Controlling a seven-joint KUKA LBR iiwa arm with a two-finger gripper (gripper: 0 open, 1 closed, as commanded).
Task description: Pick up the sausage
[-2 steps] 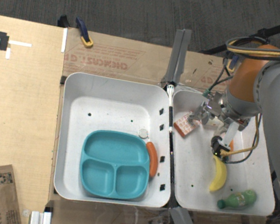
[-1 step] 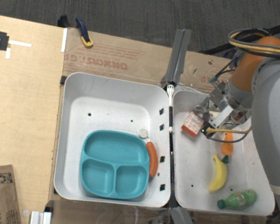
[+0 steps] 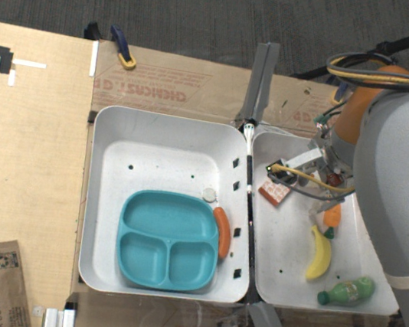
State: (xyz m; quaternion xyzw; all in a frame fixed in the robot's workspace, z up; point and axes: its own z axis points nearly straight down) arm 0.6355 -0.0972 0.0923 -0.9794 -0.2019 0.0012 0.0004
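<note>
1. You have two bins: the left bin (image 3: pixel 108 182) holds one teal tray (image 3: pixel 168 240), one sausage (image 3: pixel 222 232) and one small white piece (image 3: pixel 209 195).
2. The sausage lies against the tray's right edge.
3. The right bin (image 3: pixel 279 276) holds one banana (image 3: pixel 319 256), one green bottle (image 3: pixel 346 291), one carrot (image 3: pixel 331 217) and one red-brown block (image 3: pixel 276 192).
4. Your gripper (image 3: pixel 326 171) sits over the right bin's far end; whether it is apart or together, you cannot tell.

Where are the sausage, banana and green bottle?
sausage (image 3: pixel 222 232), camera view, middle of its length.
banana (image 3: pixel 319 256), camera view, mid-body.
green bottle (image 3: pixel 348 291), camera view, its body.
</note>
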